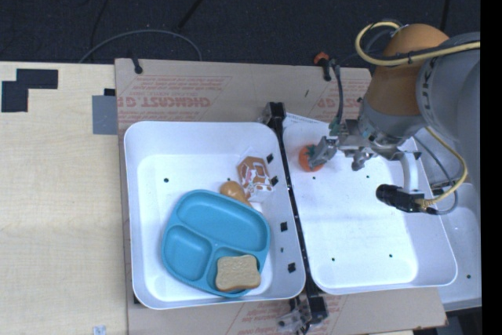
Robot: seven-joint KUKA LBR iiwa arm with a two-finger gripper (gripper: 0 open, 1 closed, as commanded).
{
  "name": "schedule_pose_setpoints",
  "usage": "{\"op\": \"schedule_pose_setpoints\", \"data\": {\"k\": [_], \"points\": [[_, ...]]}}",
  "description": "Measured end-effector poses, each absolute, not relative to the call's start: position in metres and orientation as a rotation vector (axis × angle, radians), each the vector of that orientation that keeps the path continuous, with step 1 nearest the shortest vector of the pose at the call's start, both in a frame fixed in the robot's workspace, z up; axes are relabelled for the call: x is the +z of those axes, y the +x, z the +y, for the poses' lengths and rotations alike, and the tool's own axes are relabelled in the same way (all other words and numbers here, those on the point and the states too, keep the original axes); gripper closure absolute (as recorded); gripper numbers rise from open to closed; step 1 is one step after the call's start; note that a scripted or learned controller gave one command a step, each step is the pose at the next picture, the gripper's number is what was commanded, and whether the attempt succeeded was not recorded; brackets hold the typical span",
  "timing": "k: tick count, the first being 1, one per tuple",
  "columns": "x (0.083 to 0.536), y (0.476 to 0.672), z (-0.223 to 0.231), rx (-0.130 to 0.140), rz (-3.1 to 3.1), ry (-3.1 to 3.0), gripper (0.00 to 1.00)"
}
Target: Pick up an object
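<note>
Right, I'm watching the gripper hanging low over the right bin, up near its back left corner, with a small orange-red object sitting just beside the near finger, close to the divider between the two bins. From this slant I'm not able to tell how the jaws are standing, wide or narrow, and I'm not seeing the object between them, so I'm not calling it a hold.

I'm judging that the step in hand is the closing-in on that orange piece. To do it well I'm wanting the jaws straddling it squarely, one finger on each side, before any squeeze, since it looks small and rounded and could be skidding away towards the bin wall. I'm also minding the divider: it's leaving little room on that side.

Over in the left bin, the blue tray is carrying a piece of toast, well apart from the arm.
</note>
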State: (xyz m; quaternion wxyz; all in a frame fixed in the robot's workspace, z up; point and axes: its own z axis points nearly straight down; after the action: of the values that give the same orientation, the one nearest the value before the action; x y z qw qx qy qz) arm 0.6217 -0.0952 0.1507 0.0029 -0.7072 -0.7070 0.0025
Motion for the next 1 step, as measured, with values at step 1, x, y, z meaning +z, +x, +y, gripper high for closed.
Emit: {"op": "schedule_pose_setpoints", "data": {"k": [1], "points": [[0.0988, 0.6302, -0.0898, 0.004, -2.222, -2.216, 0.00]]}}
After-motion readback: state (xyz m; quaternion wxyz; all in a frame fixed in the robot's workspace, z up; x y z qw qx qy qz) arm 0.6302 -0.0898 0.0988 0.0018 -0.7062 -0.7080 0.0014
